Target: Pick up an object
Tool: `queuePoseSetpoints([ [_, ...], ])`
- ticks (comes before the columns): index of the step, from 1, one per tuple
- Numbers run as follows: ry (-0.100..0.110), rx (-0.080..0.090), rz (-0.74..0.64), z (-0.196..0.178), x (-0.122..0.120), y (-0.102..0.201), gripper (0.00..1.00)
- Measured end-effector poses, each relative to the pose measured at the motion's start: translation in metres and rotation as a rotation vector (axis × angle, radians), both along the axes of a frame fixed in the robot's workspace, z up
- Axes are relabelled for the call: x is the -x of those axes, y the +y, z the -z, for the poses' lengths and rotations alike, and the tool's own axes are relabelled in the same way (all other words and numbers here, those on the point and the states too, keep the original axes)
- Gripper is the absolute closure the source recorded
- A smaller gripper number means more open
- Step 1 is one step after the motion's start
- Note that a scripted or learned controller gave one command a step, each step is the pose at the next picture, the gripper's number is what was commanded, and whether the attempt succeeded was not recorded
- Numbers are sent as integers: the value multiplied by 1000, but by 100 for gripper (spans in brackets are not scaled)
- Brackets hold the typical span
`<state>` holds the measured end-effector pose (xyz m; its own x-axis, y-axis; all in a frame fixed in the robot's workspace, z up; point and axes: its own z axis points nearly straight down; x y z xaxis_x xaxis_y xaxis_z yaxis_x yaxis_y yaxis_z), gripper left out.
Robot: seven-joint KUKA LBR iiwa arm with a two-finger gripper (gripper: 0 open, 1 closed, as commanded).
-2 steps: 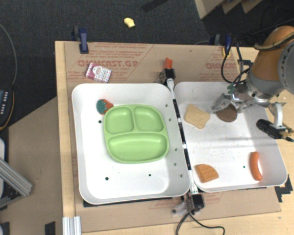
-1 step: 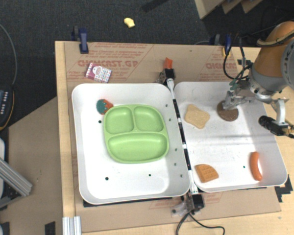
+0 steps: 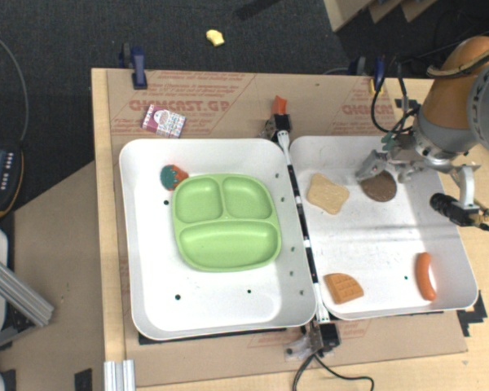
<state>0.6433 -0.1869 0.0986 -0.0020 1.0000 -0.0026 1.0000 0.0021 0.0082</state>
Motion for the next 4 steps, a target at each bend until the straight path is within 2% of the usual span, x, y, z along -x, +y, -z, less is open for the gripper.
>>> queuePoseSetpoints([
  [1,6,-1,1,15,-7,-2,0],
  [2,4,-1,1,14,-18,-7,0],
  [3,10,-3,3,14,3,-17,0],
  [4,9,-4,0,14,0,5,0],
])
